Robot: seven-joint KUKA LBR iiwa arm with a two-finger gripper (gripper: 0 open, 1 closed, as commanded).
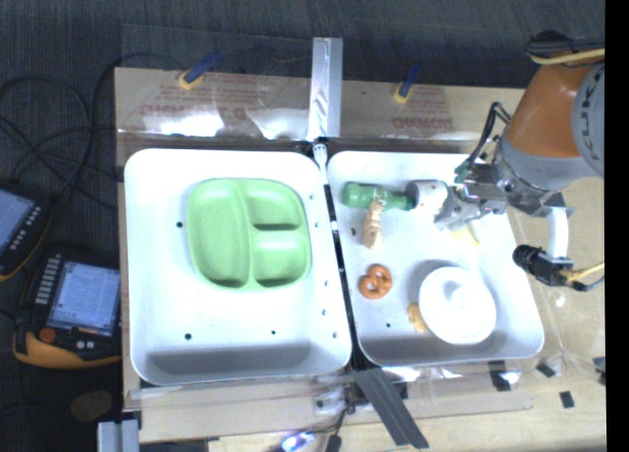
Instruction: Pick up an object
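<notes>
The right bin (511, 342) holds a green bottle (379, 197) with a white cap end (425, 192) lying near its back wall, a tan peg-like piece (372, 225) just in front of it, an orange pretzel-shaped toy (374, 282), and a white round dish (456, 305) with a small tan bit (418, 317) at its left edge. My gripper (458, 206) hangs low over the bin's back right part, just right of the bottle's white end, and something yellowish (475, 234) shows below it.
The left bin (157, 342) holds a green divided plate (249, 231). A metal divider post (324, 86) rises between the bins at the back. Blue and yellow clips (200, 70) hold plastic sheeting along the back. The grey and orange arm (550, 131) covers the right bin's far right corner.
</notes>
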